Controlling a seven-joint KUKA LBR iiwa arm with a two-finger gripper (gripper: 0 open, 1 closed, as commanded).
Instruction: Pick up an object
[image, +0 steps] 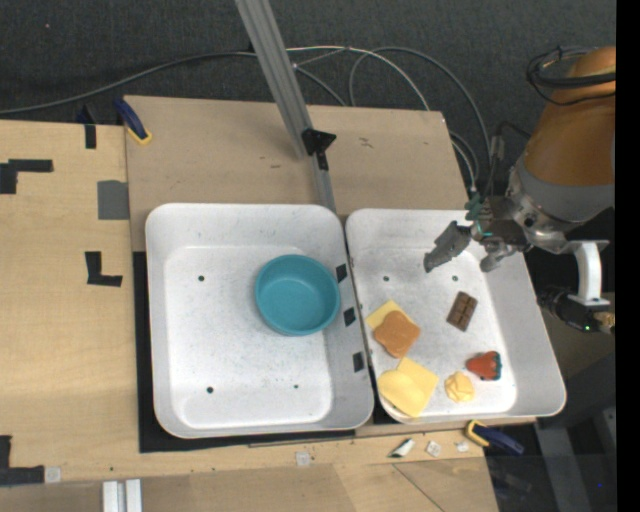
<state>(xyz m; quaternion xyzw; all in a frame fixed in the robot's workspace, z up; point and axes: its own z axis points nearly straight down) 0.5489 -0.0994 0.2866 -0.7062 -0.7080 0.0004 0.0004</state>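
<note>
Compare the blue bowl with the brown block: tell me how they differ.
The blue bowl is round, hollow and large; the brown block is small, flat and rectangular. The bowl sits in the left bin, the block in the right bin, nearer the gripper. Both lie untouched on a bin floor.

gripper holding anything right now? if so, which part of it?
Nothing held. The gripper is open above the right bin, fingers spread with only bin floor between them. The nearest item, the brown block, lies untouched below it.
</note>
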